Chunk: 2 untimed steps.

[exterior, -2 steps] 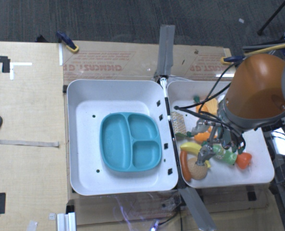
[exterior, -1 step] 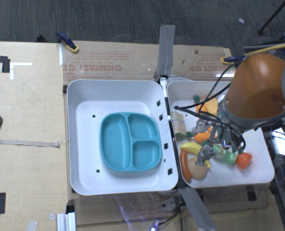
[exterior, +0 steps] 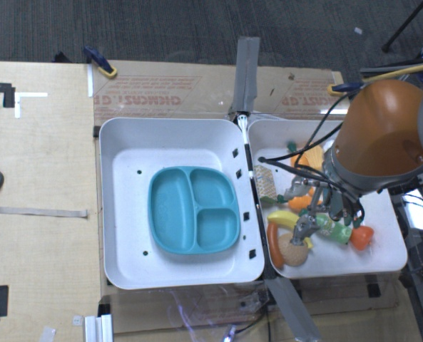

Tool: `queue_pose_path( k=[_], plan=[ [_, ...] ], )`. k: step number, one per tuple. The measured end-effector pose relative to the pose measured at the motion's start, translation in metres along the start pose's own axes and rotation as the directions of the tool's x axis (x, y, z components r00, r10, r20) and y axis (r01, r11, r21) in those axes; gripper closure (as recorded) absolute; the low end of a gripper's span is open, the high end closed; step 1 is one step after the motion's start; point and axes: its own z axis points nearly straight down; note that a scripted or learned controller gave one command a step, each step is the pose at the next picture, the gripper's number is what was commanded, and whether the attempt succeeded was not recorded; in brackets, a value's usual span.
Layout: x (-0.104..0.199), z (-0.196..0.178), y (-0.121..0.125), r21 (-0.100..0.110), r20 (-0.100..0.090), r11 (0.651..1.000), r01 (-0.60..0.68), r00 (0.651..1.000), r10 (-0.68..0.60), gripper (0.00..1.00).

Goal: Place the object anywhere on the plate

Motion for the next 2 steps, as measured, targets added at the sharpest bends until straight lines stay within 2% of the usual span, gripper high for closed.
queue_pose_path(
  k=[2],
  plan=[
    [0.0, 0.0, 0.0, 0.0, 0.0, 1.0, 0.0, 1.0, 0.0, 0.0]
  ],
)
